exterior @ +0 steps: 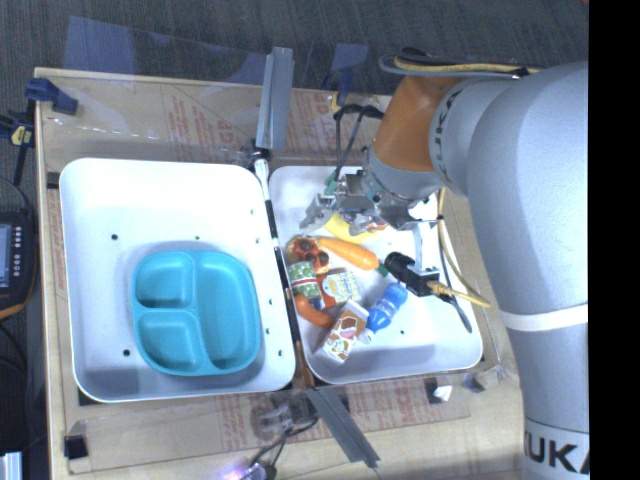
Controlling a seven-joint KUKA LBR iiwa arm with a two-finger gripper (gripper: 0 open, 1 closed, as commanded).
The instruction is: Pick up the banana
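We're seeing even, bright overhead light; the white bins [160,183] glare slightly, soft shadows pool inside them, and details look a bit soft.

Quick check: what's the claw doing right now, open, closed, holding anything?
Claw: cannot be told; it sits low in the right bin, over the banana, with no object seen gripped.

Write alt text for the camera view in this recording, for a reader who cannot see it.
A grey robot arm reaches from the right, its gripper low over the right bin, just above a partly hidden yellow banana beside an orange carrot, among small packets and a blue bottle. The left bin holds a blue divided tray.
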